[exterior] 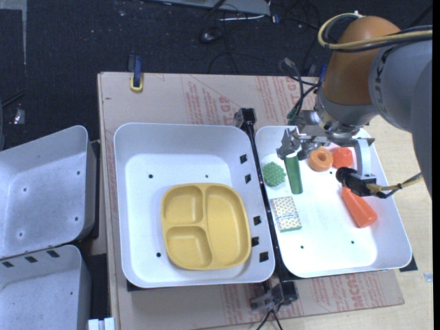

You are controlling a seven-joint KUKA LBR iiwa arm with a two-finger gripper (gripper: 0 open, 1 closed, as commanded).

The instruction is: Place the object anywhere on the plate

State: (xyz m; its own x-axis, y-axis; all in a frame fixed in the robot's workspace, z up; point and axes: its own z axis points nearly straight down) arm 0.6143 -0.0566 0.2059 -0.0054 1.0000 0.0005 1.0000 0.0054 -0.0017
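Yellow plate (206,227) waits in the left bin; pincer (294,145) hovers above the green stick (294,173), grip state unclear.

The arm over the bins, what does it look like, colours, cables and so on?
The arm is smooth grey with a rounded orange band above the wrist. A pale cable loops over the orange band. Below sits a dark metal gripper with wires running to it.
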